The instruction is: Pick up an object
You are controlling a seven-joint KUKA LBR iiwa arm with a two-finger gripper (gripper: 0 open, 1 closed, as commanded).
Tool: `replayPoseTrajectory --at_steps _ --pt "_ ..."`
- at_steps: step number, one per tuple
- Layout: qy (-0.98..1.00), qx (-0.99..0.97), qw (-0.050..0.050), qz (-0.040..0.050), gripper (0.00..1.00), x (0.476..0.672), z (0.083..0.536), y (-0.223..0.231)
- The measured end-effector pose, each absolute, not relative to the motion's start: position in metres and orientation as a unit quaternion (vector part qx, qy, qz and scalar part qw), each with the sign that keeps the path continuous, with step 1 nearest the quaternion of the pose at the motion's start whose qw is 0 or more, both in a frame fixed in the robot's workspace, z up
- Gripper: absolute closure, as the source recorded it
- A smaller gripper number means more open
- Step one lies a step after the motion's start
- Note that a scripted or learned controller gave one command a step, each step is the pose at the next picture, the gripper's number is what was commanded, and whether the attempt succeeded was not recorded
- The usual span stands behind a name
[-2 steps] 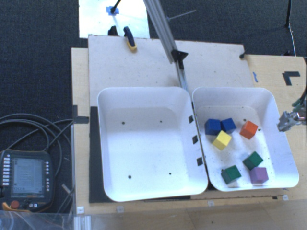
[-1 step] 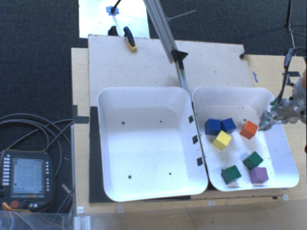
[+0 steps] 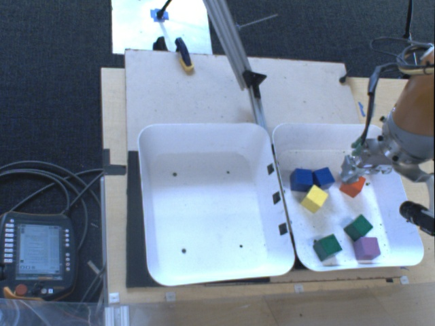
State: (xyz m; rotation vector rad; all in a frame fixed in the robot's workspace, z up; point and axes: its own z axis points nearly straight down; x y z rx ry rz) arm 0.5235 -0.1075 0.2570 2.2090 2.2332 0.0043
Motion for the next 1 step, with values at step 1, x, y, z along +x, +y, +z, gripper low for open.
replayPoseTrajectory --at_steps 1 --pt "0.711 0.704 0.001 0.0013 1.0 0.5349 0.2523 -0.0652"
